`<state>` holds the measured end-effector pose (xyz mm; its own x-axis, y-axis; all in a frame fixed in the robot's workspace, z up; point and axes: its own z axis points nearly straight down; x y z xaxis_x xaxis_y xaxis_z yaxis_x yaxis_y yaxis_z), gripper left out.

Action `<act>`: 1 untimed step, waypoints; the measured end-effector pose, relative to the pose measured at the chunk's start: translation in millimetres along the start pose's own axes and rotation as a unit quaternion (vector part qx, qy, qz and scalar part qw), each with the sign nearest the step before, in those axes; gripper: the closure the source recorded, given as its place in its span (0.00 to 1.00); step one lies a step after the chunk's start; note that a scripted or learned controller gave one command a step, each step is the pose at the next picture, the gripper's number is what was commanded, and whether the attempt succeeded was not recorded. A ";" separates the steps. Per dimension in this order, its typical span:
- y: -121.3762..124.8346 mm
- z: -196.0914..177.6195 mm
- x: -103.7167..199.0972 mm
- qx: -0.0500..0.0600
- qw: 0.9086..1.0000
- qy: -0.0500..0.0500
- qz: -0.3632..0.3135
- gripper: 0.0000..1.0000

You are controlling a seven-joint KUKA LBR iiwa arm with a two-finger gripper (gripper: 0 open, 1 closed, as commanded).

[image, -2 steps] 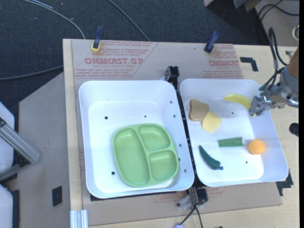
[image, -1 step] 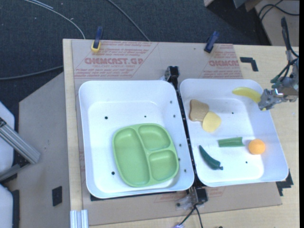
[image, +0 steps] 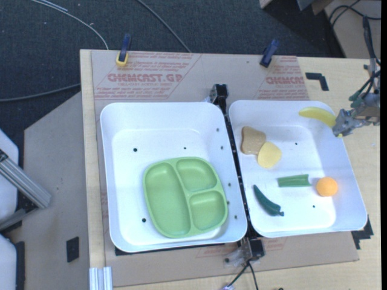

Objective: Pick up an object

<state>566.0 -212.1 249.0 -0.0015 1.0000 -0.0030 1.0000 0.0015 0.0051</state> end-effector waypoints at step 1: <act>-7.7 -4.4 57.9 0.004 1.000 0.003 -0.002 1.00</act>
<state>558.1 -154.1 253.2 -0.0053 1.0000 0.0027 1.0000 0.0053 -0.0026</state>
